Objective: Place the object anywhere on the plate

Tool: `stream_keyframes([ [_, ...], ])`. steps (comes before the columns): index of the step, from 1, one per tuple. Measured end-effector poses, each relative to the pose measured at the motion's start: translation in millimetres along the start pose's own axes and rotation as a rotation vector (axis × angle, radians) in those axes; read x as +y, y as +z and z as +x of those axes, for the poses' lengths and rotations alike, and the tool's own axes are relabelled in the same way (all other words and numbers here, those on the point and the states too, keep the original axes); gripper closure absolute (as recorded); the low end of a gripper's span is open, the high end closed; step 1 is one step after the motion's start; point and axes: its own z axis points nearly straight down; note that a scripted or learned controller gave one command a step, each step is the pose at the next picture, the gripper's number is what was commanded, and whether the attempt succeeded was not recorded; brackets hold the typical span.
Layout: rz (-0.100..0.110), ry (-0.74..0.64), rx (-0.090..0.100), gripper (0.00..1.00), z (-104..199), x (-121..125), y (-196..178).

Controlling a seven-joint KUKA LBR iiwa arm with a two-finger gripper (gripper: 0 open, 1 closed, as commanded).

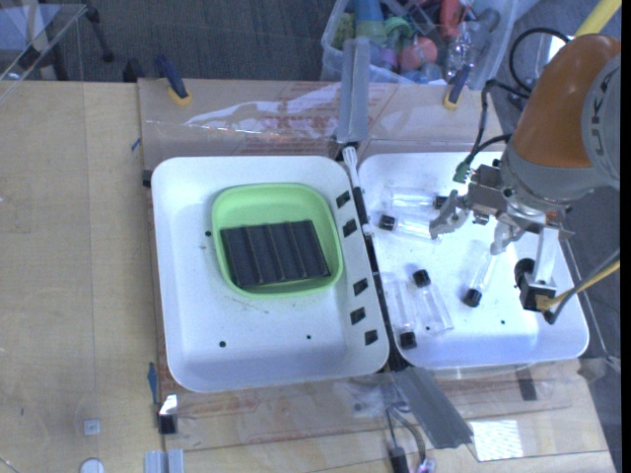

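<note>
A green square plate [229,215] lies in the left bin [182,294], and a black ridged block [274,252] rests flat in it. In the right bin [552,338] lie several clear vials with black caps: one near the back [404,203], one in the middle [426,299], and one beside the gripper [479,276]. My gripper [471,231] hovers over the right bin's back right part. Its fingers are spread open with nothing between them, and the nearest vial lies just below them.
A ridge with black clips [357,264] divides the two bins. A clear box of coloured toys [424,13] stands behind the bins. The arm's orange band [572,106] looms over the right bin's far corner. Bare wooden bench [69,264] lies to the left.
</note>
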Motion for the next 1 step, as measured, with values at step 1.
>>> stream_keyframes([
  [1, -0.003, -0.072, 0.001, 0.0, -66.0, 43.8, -113.3],
])
